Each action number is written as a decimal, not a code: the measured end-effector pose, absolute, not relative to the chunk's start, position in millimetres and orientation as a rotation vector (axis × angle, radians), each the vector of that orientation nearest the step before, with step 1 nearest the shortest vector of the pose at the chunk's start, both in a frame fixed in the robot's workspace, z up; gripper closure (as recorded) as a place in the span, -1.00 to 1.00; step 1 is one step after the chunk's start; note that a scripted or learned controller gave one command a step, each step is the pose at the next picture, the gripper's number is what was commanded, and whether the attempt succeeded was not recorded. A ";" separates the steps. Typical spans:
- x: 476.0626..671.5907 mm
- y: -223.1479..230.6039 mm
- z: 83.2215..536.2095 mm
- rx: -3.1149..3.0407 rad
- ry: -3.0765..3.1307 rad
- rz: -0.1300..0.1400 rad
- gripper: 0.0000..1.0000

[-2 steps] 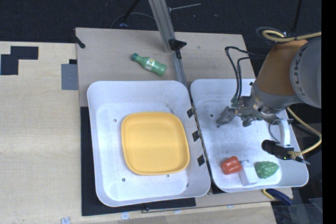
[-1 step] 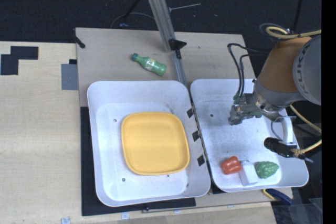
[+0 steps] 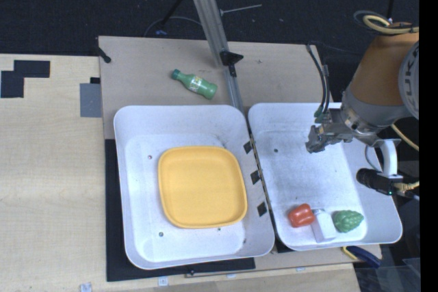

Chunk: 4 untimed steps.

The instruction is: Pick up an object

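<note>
A yellow square plate [image 3: 202,186] lies in the left bin [image 3: 137,126]. In the right bin [image 3: 287,126], near its front edge, sit a red pepper-like object [image 3: 300,216], a small white block [image 3: 322,227] and a green leafy object [image 3: 348,220]. My gripper [image 3: 317,141] hangs over the right bin's back right part, well behind those objects and apart from them. Nothing shows between its fingers.
A green bottle [image 3: 195,83] lies on the bench behind the left bin. A slanted aluminium rail [image 3: 213,17] rises from the bench between the bins' back edges. Black clips [image 3: 254,176] sit along the seam between the bins.
</note>
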<state>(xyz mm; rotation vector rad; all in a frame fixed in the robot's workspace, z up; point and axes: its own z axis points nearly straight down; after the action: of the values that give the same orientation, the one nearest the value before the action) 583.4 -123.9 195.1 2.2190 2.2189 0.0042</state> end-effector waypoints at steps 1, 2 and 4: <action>583.5 -124.7 209.9 2.222 2.220 0.001 1.00; 605.2 -67.9 218.9 2.217 2.226 0.001 1.00; 641.5 37.7 231.6 2.218 2.225 0.002 1.00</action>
<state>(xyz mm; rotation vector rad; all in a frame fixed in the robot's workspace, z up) 641.5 37.7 231.6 2.2181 2.2251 0.0019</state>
